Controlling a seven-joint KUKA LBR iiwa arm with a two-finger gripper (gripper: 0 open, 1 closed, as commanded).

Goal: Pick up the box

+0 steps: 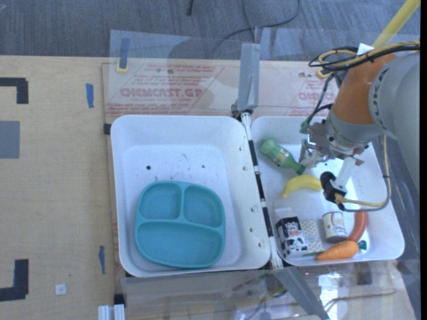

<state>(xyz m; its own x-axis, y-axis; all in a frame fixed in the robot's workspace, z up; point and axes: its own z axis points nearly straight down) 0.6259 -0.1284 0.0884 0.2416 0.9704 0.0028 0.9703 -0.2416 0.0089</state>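
Note:
The box (pixel 294 236) is a small black-and-white carton lying flat at the front left of the right bin (pixel 392 229). My gripper (pixel 326 165) hangs over the middle of that bin, well behind the box and just above and right of a yellow banana (pixel 301 183). Its two fingers stand apart with nothing between them, so it is open. The grey arm with its orange band (pixel 357 92) reaches in from the upper right.
Also in the right bin are a green bottle (pixel 277 153), a small can (pixel 334 226), an orange carrot (pixel 339 250) and a red sausage-like piece (pixel 359 225). The left bin (pixel 133 135) holds a teal divided plate (pixel 180 224). A yellow cable (pixel 365 205) loops beside the gripper.

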